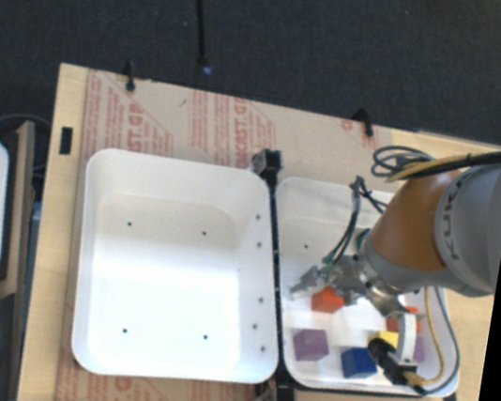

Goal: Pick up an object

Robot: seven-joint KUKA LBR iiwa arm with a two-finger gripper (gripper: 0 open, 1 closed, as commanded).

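Observation:
My gripper (327, 280) hangs low over the middle of the right bin (310, 216), reaching in from the right under the arm's orange band. An orange-red block (329, 301) lies directly beneath it, touching or nearly touching its tip. I cannot make out whether the block is gripped. A purple block (310, 344) rests near the bin's front edge, with a blue block (357, 362) just to its right. The wrist hides the bin's right part.
The left bin (173, 267) stands beside the right one, and a black divider rail (273, 246) runs between them. Both sit on a cardboard sheet (177, 125) on the bench. Cables loop at the right bin's far right corner.

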